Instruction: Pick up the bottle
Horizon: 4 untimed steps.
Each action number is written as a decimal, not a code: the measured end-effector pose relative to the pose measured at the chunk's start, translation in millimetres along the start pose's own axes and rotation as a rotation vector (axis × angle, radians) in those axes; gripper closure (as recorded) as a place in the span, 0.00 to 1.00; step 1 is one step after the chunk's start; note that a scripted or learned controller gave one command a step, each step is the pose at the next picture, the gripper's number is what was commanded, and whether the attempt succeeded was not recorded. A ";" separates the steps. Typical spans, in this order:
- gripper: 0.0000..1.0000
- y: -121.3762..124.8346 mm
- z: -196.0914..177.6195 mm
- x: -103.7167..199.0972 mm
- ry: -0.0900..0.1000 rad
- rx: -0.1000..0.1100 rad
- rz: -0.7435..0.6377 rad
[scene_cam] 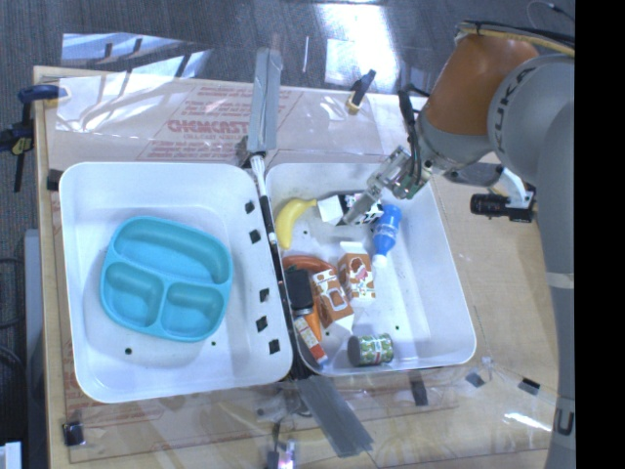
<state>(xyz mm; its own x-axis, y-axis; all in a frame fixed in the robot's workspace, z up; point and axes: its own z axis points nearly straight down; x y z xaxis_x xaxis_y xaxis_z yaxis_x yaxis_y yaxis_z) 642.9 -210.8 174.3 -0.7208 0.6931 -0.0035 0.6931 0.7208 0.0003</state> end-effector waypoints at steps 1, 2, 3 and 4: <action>0.00 -20.7 -25.2 24.2 0.003 0.001 -0.010; 0.00 -28.0 -27.6 30.6 0.006 0.002 0.013; 0.00 -21.4 58.0 22.0 -0.019 -0.011 0.005; 0.00 -21.6 58.2 21.9 -0.019 -0.011 0.005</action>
<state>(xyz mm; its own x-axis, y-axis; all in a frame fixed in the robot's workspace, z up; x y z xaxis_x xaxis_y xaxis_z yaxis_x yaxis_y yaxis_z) 612.3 -211.3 116.1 -0.7171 0.6966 -0.0221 0.6966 0.7174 0.0109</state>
